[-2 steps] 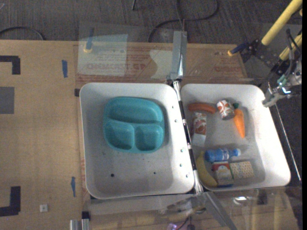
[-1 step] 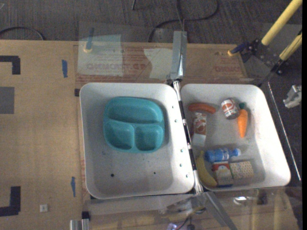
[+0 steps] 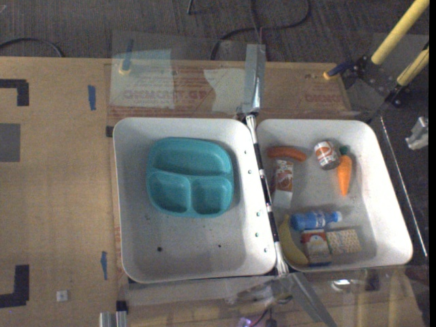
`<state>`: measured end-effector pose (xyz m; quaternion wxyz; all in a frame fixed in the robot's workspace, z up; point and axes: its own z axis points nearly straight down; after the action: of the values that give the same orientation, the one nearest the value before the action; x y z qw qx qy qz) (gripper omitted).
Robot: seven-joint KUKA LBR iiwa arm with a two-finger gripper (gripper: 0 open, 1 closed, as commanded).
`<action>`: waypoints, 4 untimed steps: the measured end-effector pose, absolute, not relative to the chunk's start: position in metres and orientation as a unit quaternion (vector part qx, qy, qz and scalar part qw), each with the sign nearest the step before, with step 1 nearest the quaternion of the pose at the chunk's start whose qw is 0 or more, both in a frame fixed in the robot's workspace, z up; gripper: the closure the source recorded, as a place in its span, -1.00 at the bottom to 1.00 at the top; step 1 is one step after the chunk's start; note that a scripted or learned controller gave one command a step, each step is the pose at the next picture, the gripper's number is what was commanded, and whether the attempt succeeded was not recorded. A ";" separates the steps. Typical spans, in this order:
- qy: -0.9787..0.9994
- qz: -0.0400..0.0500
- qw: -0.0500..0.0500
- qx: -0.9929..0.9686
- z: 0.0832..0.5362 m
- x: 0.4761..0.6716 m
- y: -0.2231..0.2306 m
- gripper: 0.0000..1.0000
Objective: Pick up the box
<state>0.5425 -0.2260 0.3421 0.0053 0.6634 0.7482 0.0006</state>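
Note:
In the right bin (image 3: 381,182), near its front edge, a small red and white box (image 3: 315,245) lies flat. A tan box with a cracker pattern (image 3: 343,240) touches it on the right. A yellow banana (image 3: 291,245) lies against the red box's left side, and a blue bottle (image 3: 315,219) lies on its side just behind both boxes.
Further back in the right bin are a sausage (image 3: 286,153), a small can (image 3: 327,154), an orange carrot (image 3: 345,173) and a packet (image 3: 283,177). The left bin (image 3: 136,237) holds a teal divided plate (image 3: 192,176). Yellow-handled tools (image 3: 402,26) stand at the top right.

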 end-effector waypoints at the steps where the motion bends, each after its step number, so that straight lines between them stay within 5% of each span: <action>1: 0.807 0.000 0.001 0.591 0.233 0.591 -0.201 1.00; 2: 0.786 0.000 0.003 0.618 0.313 0.530 -0.224 1.00; 4: 0.785 0.001 0.009 0.619 0.335 0.532 -0.228 1.00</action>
<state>0.5319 -0.2279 0.3355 0.0087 0.6191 0.7852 0.0014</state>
